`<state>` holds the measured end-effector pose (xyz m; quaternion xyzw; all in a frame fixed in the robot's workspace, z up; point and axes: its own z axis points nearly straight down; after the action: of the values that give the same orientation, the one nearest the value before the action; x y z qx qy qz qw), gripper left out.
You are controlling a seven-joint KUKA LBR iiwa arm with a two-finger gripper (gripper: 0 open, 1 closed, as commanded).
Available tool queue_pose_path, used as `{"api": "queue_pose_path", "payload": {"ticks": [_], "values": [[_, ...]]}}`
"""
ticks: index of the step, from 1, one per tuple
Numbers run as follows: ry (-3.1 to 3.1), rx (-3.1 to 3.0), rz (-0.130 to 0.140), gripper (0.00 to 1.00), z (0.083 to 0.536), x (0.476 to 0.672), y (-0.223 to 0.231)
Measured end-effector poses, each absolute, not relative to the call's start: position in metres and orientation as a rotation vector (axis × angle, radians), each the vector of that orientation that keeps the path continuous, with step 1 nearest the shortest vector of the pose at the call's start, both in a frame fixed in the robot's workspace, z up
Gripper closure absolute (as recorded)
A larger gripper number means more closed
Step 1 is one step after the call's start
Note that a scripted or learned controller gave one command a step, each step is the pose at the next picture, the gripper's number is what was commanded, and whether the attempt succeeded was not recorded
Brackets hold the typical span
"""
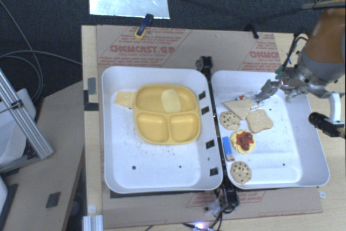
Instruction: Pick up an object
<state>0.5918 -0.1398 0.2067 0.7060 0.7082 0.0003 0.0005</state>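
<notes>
Seen from above at a slant, two shallow white bins sit side by side on a bench; the left bin (pixel 116 170) holds a yellow divided tray (pixel 165 114) with three compartments, and a pale oval piece (pixel 171 100) lies in the tray's large upper compartment; a flat pale yellow piece (pixel 124 99) lies on the bin floor, touching the tray's upper left edge; the right bin (pixel 303 162) holds a scatter of toy foods near its left side: a tan triangular slice (pixel 238 108), a toast-shaped piece (pixel 259 121) just to its right, a chocolate chip cookie (pixel 229 120) below the triangle, a yellow round with red topping (pixel 243 141) lower still, a small blue block (pixel 227 147) beside that round, and a second chocolate chip cookie (pixel 240 171) near the bin's lower edge; the grey arm with its orange band (pixel 327 35) reaches in from the right, and the gripper (pixel 265 90) hangs over the upper part of the right bin, its tip just above the triangular slice and the toast; whether the gripper is released or clenched cannot be told, and nothing can be seen grasped in it.
</notes>
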Motion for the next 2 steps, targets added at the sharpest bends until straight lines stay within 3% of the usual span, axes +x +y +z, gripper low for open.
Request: {"api": "queue_pose_path", "payload": {"ticks": [1, 2], "values": [[2.217, 2.214, 0.008, 0.0, 0.098, 0.575, -0.114], [2.218, 2.206, 0.006, 0.0, 0.089, 0.625, -0.089]]}}
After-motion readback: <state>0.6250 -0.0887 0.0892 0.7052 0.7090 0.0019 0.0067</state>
